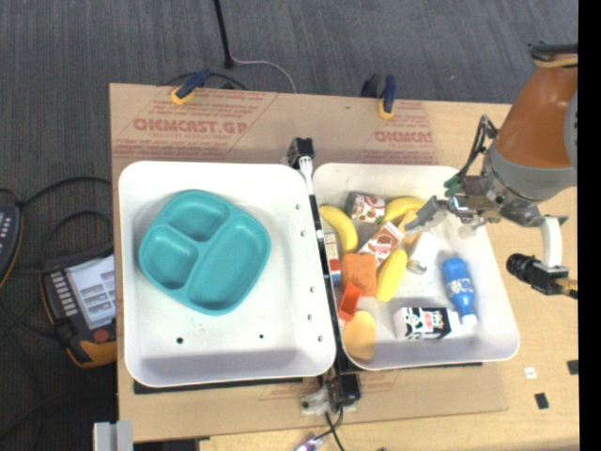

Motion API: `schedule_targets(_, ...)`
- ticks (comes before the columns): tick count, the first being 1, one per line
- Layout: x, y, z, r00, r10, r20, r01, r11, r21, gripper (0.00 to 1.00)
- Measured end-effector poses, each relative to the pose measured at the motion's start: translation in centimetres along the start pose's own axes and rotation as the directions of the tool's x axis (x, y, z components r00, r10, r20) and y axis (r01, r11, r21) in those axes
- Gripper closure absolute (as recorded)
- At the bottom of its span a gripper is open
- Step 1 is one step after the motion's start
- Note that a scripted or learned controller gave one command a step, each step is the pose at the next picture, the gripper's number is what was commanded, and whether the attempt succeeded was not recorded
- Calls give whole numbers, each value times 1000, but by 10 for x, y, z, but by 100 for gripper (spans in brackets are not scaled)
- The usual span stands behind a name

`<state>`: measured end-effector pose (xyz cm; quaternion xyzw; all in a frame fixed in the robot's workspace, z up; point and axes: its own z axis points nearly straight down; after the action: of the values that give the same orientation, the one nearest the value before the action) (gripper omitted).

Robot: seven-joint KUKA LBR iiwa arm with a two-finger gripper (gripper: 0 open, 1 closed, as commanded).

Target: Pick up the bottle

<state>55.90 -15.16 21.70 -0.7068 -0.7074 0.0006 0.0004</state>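
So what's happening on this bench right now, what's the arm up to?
A grey arm with an orange band is reaching in over the right white bin, its gripper hanging above the bin's upper part near a yellow banana. The small blue plastic bottle with a white cap it should pick up lies untouched on the bin floor, lower right of the gripper, beside a black-and-white carton. The left white bin holds a teal divided plate.

The arm (540, 125) is cut off by the right edge, and its wrist hides the right bin's (498, 346) far corner.
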Motion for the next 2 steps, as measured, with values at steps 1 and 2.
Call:
schedule_targets(1,-61,-29,98,998,65,-4,-65,998,5,0)
schedule_targets(2,-23,-40,128,997,-73,7,73,997,-8,0)
